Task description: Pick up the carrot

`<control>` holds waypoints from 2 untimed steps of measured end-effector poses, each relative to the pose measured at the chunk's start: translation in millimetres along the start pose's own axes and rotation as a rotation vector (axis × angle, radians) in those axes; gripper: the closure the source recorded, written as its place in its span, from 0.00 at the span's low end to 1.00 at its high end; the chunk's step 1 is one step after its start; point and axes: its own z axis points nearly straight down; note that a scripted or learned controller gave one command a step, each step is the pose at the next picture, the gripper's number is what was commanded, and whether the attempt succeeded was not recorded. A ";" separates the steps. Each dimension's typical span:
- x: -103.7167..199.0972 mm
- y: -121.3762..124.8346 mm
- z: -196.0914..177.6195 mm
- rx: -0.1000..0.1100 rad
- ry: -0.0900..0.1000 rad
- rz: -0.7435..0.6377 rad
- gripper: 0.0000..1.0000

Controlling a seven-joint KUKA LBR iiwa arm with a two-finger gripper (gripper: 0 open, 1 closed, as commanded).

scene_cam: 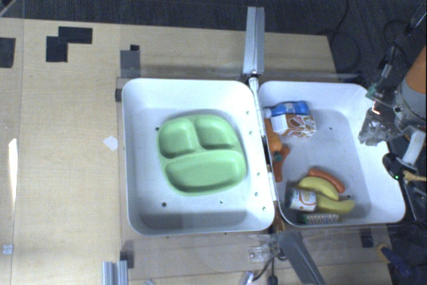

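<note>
Arm (415, 80): grey casing, orange band near the wrist, at the right edge of the bench.
Cables: thin dark leads running along the upper part.
Wrist: pale metal block with small lights, dark fittings beneath.

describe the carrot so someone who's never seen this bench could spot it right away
Look in the right bin, along its left wall next to the divider. The carrot is the thin orange stick lying lengthwise there, just below the blue-and-white carton. It is slimmer and straighter than the bananas lower down.
</note>
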 end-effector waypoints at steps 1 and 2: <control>0.0 0.0 0.0 0.000 0.000 0.000 0.00; 63.4 48.6 104.6 0.006 0.001 0.046 0.00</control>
